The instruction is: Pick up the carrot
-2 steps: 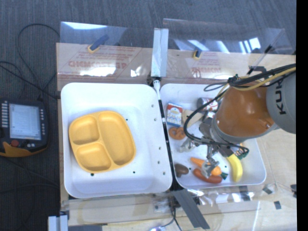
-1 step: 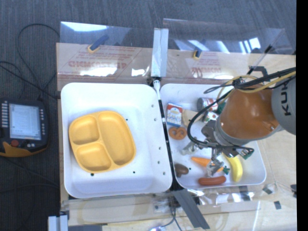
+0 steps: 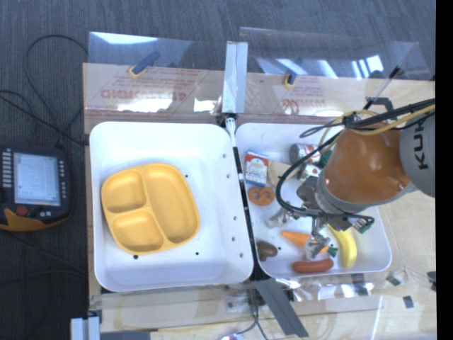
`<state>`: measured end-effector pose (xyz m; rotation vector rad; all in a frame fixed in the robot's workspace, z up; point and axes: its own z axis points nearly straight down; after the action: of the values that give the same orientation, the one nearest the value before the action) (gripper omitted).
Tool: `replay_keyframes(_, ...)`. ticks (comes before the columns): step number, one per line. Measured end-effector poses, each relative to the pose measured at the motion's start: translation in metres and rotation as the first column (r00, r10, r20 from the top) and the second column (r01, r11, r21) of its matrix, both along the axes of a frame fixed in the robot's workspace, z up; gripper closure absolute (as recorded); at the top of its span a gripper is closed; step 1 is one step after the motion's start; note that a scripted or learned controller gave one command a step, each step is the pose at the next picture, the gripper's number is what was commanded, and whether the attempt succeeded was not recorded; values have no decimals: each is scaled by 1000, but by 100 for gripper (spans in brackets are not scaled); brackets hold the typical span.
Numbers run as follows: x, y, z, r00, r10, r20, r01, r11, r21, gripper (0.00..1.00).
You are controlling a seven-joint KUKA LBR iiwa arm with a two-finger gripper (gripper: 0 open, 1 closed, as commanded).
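The carrot, small and orange, lies in the right bin near its front middle. My gripper hangs low over the bin at the carrot's right end, below the orange band of the arm. The wrist body hides the contact point, so whether the carrot is touched is unclear. The carrot rests on the bin floor.
Around the carrot lie a yellow banana, a red sausage, a brown lump, an orange-brown round piece, a small carton and a can. The left bin holds a yellow divided plate.
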<state>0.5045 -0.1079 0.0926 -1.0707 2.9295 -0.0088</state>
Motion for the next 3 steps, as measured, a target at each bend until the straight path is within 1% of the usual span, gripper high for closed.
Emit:
replay_keyframes(1, -4, 4, 1, 957, -289, 8, 289, 957, 1, 0)
replay_keyframes(2, -4, -1, 0, 889, -457, -1, 457, 889, 6, 0)
replay_keyframes(3, -5, 12, 1, 974, -227, 9, 227, 974, 2, 0)
